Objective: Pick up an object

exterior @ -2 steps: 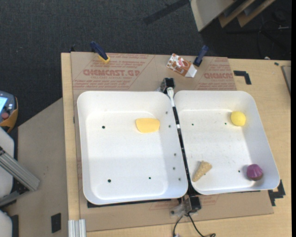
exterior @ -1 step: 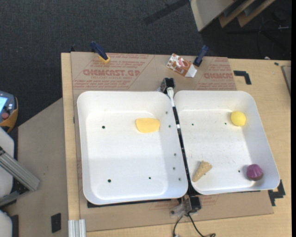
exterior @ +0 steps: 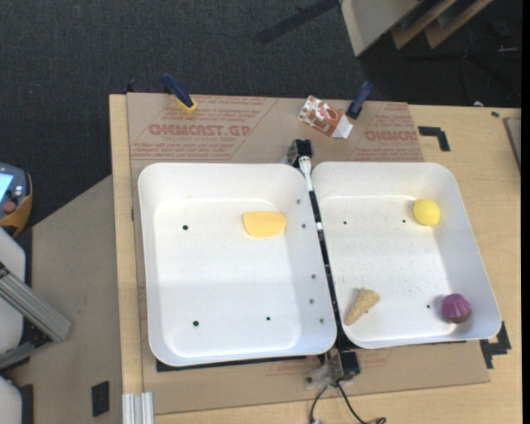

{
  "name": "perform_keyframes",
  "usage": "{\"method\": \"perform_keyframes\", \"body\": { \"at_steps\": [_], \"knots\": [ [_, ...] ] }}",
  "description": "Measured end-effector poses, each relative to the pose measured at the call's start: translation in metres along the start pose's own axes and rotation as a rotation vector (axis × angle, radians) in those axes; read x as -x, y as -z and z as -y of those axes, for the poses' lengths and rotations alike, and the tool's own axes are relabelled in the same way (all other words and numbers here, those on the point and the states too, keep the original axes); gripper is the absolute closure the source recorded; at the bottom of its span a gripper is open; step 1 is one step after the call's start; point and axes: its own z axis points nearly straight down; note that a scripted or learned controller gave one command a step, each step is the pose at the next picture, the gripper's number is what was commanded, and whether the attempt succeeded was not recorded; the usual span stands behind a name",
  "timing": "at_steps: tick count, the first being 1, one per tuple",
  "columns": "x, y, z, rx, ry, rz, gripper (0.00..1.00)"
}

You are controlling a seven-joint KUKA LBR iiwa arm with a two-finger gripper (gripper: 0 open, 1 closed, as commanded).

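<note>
A brown board-covered worktop (exterior: 248,124), printed with faded red lettering, is lying over a dark grey carpeted floor (exterior: 124,41) that is showing along the top and left. Two blue clamps (exterior: 179,93) are gripping the worktop's far edge, and a pale wooden piece of furniture (exterior: 414,21) is poking in at the upper right. Even, soft light is falling across everything, leaving only faint shadows.

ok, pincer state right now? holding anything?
Pincer: cannot be told from this frame. All four items lie loose in the bins: yellow block, yellow ball, cone, purple ball.
</note>
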Motion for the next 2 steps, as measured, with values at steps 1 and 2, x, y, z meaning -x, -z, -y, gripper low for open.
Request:
{"method": "perform_keyframes", "body": {
  "at_steps": [1, 2],
  "knots": [
    [0.0000, 0.0000, 0.0000, 0.000, 0.000, 0.000, 0.00],
    [0.0000, 0.0000, 0.0000, 0.000, 0.000, 0.000, 0.00]
  ]
}}
